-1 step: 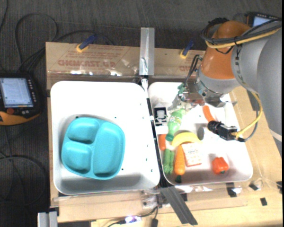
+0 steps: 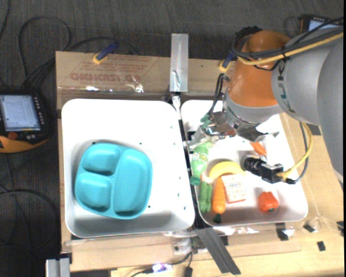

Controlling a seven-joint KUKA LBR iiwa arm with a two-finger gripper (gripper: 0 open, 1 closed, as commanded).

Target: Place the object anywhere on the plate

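Gripper (image 2: pixel 210 128): low over crowded right bin (image 2: pixel 288 206), grip state unclear
Risk: banana (image 2: pixel 225 169), carrot (image 2: pixel 218 196) just beneath could foul any pick
Plate (image 2: pixel 112 180): far left

Bench (image 2: pixel 104 77) bears two bins (image 2: pixel 161 111)

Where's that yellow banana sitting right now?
The banana lies in the right bin, near its middle, just above the small carton and beside the carrot.
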